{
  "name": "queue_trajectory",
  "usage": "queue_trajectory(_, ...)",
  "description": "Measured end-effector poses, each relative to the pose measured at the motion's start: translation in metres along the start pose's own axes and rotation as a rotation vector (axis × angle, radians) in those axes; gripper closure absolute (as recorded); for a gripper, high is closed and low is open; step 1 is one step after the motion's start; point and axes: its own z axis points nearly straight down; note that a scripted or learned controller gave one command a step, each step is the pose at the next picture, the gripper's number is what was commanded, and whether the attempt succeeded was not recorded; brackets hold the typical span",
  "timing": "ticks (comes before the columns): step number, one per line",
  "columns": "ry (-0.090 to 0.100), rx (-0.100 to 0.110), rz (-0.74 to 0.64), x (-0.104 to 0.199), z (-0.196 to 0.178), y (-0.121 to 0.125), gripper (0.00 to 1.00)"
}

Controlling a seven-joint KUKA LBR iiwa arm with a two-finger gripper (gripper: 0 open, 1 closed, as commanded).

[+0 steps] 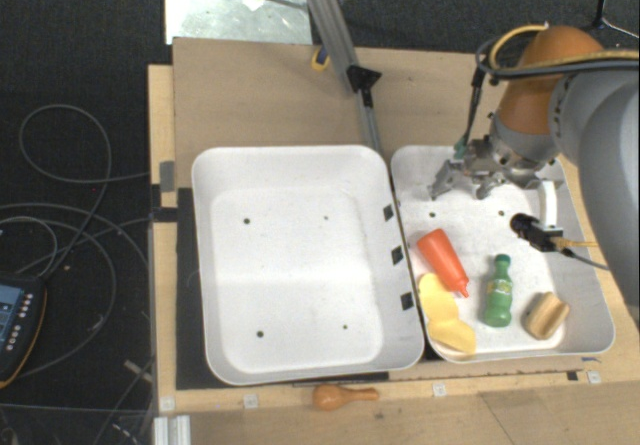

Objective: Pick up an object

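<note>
Grey hand (467, 180) above right bin (590, 328)

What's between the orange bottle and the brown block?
In the camera view, the green bottle stands between the orange bottle and the brown block, in the right bin.

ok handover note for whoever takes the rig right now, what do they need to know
Gripper: at the far end of the right bin, above its floor, nothing seen between its fingers.
Objects, all at the near end of the right bin: orange bottle, yellow piece, green bottle, tan block.
Done: no pick yet.
Left: descend on one object, grasp and lift.
</note>
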Motion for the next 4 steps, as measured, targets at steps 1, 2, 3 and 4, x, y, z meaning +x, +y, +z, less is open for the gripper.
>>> queue_trajectory(1,-0.001,-0.006,-0.001,0.0,-0.014,0.002,1.0)
queue_trajectory(2,-0.001,-0.011,0.0,0.001,-0.077,-0.001,1.0)
queue_trajectory(3,-0.002,-0.012,-0.004,0.005,-0.143,0.003,1.0)
queue_trajectory(4,-0.001,-0.008,-0.004,0.004,-0.169,0.004,1.0)
